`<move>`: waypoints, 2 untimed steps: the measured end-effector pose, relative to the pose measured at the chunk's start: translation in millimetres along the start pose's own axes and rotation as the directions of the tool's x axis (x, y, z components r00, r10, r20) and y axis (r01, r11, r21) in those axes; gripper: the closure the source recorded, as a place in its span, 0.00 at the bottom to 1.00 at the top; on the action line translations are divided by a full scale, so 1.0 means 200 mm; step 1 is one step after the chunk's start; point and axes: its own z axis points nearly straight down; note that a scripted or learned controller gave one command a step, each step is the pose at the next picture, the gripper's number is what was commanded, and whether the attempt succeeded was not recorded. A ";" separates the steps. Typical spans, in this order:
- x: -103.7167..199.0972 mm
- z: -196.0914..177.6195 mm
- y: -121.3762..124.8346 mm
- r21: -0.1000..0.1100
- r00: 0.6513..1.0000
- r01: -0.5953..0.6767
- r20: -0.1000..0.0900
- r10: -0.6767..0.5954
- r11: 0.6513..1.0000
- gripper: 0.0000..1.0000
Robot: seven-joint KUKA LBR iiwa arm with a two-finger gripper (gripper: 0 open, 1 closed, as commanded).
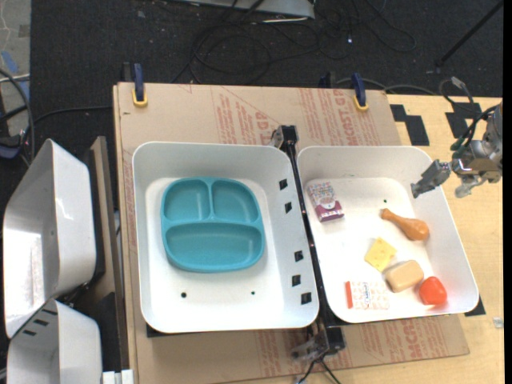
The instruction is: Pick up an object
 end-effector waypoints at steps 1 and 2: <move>-0.01 0.30 0.03 0.003 1.000 -0.002 -0.001 0.002 1.000 0.00; -0.05 0.54 0.04 0.004 1.000 -0.003 -0.001 0.003 1.000 0.00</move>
